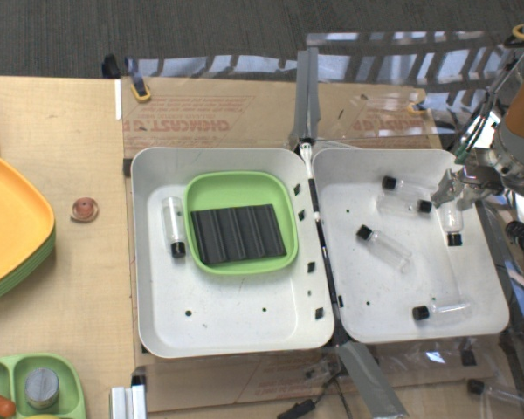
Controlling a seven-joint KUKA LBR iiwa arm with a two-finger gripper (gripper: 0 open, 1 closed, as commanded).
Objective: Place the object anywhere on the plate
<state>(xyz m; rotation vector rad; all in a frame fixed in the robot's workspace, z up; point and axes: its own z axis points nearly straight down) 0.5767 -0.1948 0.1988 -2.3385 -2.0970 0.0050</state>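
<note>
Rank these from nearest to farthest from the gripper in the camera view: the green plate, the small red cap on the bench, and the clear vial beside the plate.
Measured from the gripper over the right bin:
1. Green square plate, left bin, centre.
2. Clear black-capped vial, just left of the plate.
3. Small red round cap, on the wooden bench beyond the left bin.

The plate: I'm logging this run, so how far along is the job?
Early. The green plate in the left bin carries a dark ribbed block; one vial lies beside it, off the plate. The gripper is over the right bin by a capped vial. Grasp and placing remain.
</note>
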